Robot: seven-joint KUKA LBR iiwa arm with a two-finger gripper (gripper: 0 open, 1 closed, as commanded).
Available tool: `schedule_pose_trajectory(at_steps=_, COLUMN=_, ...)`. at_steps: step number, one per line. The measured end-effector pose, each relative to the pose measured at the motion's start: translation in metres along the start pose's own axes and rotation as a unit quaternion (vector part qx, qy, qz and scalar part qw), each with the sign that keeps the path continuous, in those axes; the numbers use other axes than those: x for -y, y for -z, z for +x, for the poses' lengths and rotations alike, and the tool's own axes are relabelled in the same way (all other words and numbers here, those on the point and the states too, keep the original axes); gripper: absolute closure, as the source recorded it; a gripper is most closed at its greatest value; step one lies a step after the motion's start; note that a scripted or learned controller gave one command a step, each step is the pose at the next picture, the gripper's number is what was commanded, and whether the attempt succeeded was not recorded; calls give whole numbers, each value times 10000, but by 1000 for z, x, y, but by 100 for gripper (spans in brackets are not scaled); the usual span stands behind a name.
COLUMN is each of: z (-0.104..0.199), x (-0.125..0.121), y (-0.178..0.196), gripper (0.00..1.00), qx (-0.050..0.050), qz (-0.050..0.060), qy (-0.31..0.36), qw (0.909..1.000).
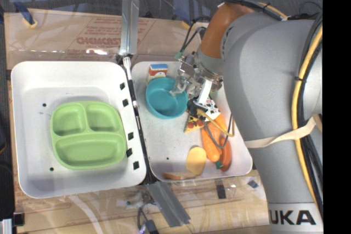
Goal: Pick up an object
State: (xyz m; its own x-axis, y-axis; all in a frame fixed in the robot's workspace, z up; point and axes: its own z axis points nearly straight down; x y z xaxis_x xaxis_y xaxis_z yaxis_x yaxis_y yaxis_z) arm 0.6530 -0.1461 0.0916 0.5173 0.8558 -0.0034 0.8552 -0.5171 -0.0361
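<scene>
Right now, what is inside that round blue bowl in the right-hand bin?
The round blue plastic bowl looks bare across its left and middle interior. The robot's gripper hangs over its right rim, so that edge of the inside is covered and cannot be checked.

White letters "UKA" stand on the grey arm [285, 118] near its base, cut off on the left. Red print on the brown cardboard sheet [82, 35] behind the bins reads roughly "CHEMCAST", too faint to confirm.
</scene>
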Motion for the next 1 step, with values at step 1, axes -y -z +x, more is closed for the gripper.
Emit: schedule_pose_trajectory(at_steps=1, z=9, x=10, y=0, gripper=100, qx=59, qz=-3, qy=-1437, qw=9896)
